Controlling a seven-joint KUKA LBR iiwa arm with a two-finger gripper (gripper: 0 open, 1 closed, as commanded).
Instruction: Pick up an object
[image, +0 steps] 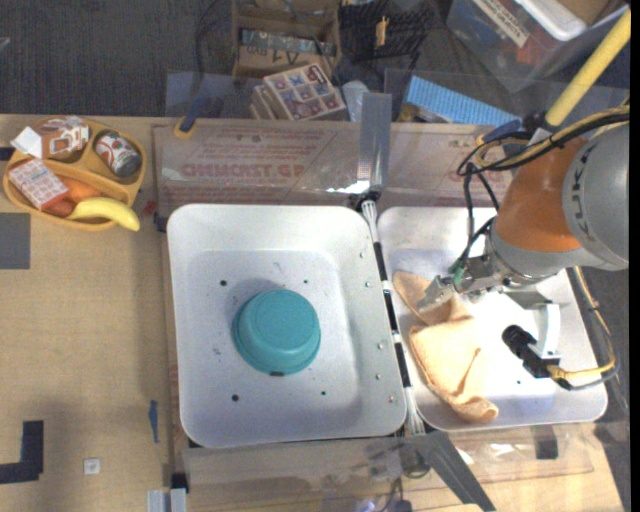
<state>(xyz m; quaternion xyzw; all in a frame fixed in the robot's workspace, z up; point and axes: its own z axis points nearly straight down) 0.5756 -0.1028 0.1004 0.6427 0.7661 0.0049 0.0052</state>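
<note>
Over right bin, gripper was lowered onto upper edge of tan cloth; finger state could not be told. Grasp step judged underway; closure on fold, then lift, was judged required next.

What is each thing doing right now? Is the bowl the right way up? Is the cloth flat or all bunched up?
Teal bowl: upside down, in the middle of the left bin.
Tan cloth: crumpled and folded, lying in the right bin against its left wall.
Tool: low over the cloth's top end; too blurry to tell if it grips.
Yellow tray: on the bench, holding a banana and packets.
</note>
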